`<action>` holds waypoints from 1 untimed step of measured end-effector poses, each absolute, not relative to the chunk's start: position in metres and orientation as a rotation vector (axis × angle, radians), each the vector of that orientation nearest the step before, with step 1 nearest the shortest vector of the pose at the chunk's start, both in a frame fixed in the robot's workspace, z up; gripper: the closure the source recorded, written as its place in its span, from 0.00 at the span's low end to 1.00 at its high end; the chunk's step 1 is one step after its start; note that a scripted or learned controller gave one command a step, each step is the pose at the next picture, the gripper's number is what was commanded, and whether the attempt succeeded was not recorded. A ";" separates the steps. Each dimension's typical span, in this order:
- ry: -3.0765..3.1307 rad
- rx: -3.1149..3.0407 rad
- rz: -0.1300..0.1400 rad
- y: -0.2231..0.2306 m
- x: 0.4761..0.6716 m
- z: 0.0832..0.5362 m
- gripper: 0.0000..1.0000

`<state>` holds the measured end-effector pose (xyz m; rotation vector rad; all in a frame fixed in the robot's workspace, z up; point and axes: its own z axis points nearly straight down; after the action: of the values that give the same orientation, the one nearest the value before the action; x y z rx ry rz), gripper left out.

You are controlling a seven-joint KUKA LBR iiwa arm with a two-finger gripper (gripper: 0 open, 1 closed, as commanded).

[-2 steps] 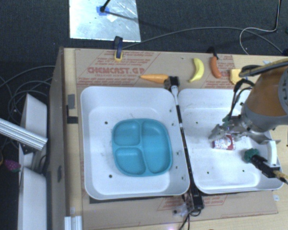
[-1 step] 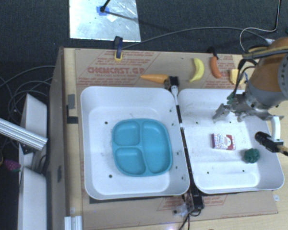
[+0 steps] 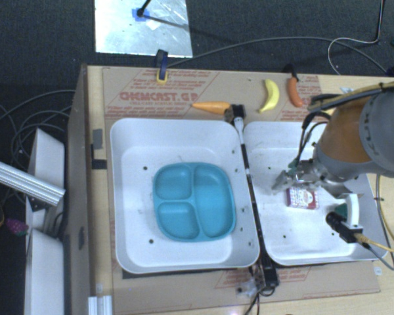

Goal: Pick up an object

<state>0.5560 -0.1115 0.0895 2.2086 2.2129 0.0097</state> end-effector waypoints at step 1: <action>2.212 2.204 0.015 -0.112 0.558 0.101 1.00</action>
<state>0.5579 -0.1121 0.1012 2.2036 2.2117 0.0151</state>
